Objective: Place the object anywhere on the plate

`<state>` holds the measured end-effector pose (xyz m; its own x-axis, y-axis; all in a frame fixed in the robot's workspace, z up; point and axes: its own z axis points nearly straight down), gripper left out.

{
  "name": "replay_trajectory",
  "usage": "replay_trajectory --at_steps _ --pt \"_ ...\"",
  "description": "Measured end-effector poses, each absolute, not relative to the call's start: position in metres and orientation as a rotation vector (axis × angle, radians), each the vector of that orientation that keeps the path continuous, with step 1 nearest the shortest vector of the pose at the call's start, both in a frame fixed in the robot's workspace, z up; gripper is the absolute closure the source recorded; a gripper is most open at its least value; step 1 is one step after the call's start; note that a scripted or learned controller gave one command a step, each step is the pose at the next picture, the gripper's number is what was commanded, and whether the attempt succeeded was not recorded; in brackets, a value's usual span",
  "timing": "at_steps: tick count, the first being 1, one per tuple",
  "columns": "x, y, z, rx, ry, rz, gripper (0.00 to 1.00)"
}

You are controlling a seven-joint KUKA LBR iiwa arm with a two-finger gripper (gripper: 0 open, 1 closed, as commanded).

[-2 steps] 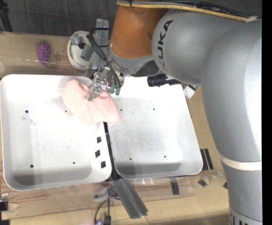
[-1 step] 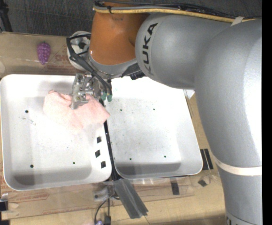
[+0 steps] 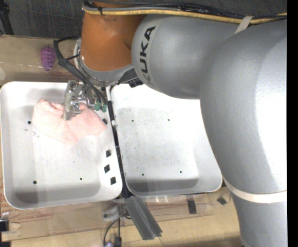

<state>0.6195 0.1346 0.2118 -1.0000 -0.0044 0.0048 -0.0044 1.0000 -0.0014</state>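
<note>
In left bin point(image 3: 15, 189), upper half: I saw pink plate point(image 3: 67, 123) lying near back wall. Gripper point(image 3: 73, 106) sat over plate's upper edge; finger state — couldn't tell. Right bin point(image 3: 164, 138) floor lay open. Purple object point(image 3: 48, 58) rested on tabletop point(image 3: 20, 50) behind left bin.

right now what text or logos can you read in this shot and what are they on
"KUKA" in black letters, running sideways along the grey arm casing, just right of the orange band; the first letter is partly cut off by the casing's curve.
There is no legible text on the two white bins, the pink cloth, the purple object or the gripper.
</note>
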Motion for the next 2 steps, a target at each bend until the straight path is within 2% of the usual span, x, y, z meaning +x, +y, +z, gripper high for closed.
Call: replay_trajectory --at_steps 1,2 --pt "0.6026 0.1822 0.2210 0.011 -3.139 0.002 1.00" --pt "0.6028 0.1820 0.2213 0.010 -3.139 0.002 0.00"
